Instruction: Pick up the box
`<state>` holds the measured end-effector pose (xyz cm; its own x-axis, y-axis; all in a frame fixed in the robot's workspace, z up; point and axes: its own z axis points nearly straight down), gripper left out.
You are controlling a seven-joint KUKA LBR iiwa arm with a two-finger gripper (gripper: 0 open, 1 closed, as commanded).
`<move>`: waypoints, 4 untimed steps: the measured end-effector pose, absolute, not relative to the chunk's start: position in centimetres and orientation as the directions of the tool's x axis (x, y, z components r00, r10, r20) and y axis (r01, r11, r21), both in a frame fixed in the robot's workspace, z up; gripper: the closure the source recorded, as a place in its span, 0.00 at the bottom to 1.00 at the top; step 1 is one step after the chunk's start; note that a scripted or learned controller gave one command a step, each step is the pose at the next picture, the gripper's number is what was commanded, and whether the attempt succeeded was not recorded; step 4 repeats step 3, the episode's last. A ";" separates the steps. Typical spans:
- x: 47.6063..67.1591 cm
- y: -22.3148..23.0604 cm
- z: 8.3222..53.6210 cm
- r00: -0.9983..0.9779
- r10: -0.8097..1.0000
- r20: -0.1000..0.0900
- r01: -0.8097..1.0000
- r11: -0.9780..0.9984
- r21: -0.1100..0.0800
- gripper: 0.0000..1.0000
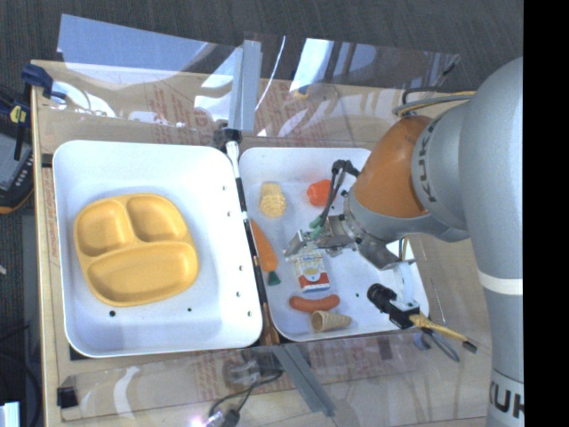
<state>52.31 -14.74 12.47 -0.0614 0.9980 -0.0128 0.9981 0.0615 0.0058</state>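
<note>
Reaching in from the right, the grey arm (498, 194) with its orange band brings the gripper (309, 243) down into the right bin (356, 160). The gripper is just above the small box (312, 274), which lies flat near the middle of this bin, and I cannot tell if it is grasping the box or released. Left of the box lies a carrot (263, 247), at the bin's left wall. Far from the box are a corn cob (273, 199) and a red tomato (318, 192). Near the front wall lie a sausage (313, 303) and an ice cream cone (330, 320). The left bin (133, 327) holds a yellow divided plate (135, 247).
</note>
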 end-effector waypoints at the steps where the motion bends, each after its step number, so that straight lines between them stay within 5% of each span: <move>1: 52.3 -15.3 9.1 -0.029 1.000 0.001 1.000 0.029 -0.006 0.00; 2: 52.3 -15.3 10.0 -0.032 0.999 0.002 0.999 0.032 -0.009 1.00; 3: 53.3 -6.5 24.6 0.097 0.995 0.001 0.995 -0.097 -0.002 1.00; 4: 53.3 -6.5 24.6 0.097 0.995 0.001 0.995 -0.097 -0.002 1.00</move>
